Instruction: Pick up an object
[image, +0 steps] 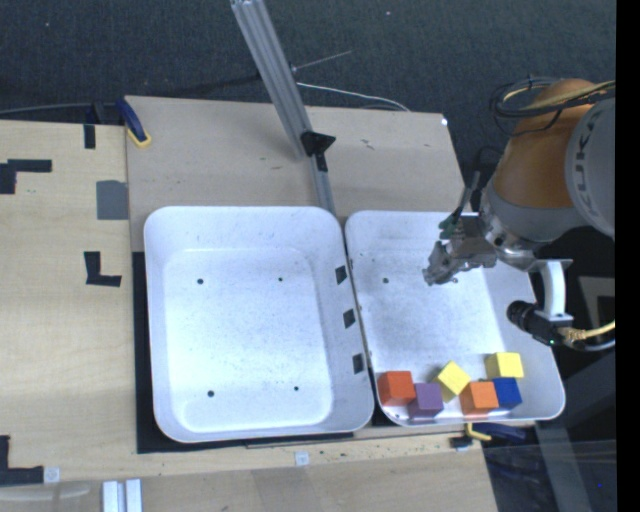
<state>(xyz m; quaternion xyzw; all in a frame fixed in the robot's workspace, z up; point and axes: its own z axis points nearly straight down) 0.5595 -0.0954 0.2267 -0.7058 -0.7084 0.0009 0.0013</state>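
Nothing is lifted yet: the claw (441, 272) hangs at centre-right of the frame, its state unreadable, well apart from the blocks (452, 386) clustered at lower right.

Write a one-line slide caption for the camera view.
Gripper hovers over the right bin; coloured blocks cluster along its near edge.

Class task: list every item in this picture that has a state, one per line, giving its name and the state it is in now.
gripper: above the right bin, nothing visibly held
right bin: blocks at its near edge
left bin: no blocks inside
orange block: resting on bin floor
purple block: resting beside it
yellow block: resting, turned diagonally
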